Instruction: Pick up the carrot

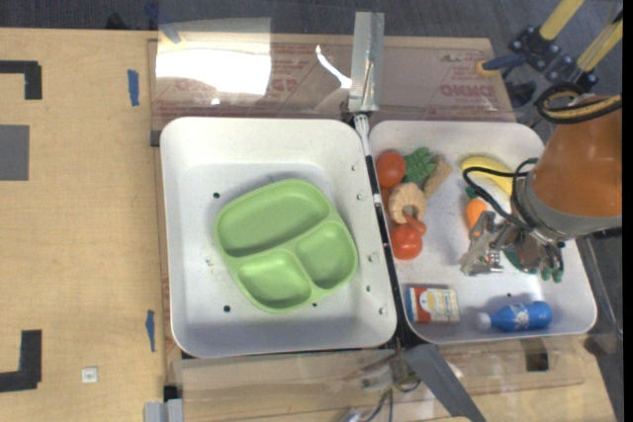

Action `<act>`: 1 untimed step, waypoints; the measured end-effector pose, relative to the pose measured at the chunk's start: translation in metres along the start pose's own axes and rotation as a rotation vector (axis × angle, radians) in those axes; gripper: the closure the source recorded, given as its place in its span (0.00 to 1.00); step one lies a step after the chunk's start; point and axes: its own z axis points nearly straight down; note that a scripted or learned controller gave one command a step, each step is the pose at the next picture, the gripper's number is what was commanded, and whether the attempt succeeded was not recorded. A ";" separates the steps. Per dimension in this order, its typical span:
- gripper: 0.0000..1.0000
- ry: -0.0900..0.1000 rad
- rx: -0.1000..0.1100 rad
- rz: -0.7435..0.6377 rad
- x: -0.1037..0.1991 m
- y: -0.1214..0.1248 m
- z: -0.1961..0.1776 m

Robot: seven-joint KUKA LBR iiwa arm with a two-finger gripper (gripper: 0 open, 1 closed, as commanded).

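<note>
Apparently the carrot [477,212] is not yet being lifted, lying in the right bin [579,311] beside the end effector [485,257], whose finger state cannot be told.

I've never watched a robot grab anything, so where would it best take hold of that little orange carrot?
Probably from above, across the carrot's narrow width at its exposed left part. It lies low in the right bin; the gripper and a black cable crowd its right side, so the view there is partly hidden.
</note>
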 end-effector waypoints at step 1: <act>0.00 0.001 0.000 -0.001 0.000 0.000 0.001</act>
